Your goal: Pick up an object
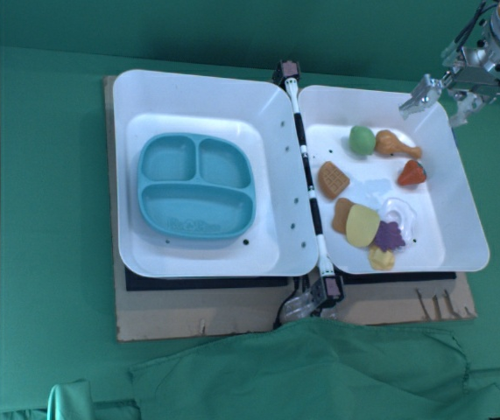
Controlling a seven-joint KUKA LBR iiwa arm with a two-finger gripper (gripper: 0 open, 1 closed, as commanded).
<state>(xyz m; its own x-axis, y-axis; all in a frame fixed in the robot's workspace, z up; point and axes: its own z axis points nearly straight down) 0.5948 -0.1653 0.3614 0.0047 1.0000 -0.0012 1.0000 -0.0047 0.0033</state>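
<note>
Silver metal forms the gripper [438, 97], which hangs above the upper right corner of the right bin [468, 234]. Its two fingers are spread apart, and nothing lies between them.

Nearest target: the chicken drumstick [396, 144], lying on the bin floor down and to the left of the gripper, apart from it. Just beside it lie the green pear [362, 140] and the red strawberry [412, 173].

Handling estimate: these toy foods appear to be light, stiff moulded plastic with smooth, possibly slippery surfaces. Close the fingers across the drumstick's narrow shank, where the width is smallest.

Further out lie the waffle [333, 180] and a touching cluster of the yellow slice [362, 225] and the purple grapes [390, 234]. The left bin [136, 252] holds the teal divided plate [196, 185].
</note>
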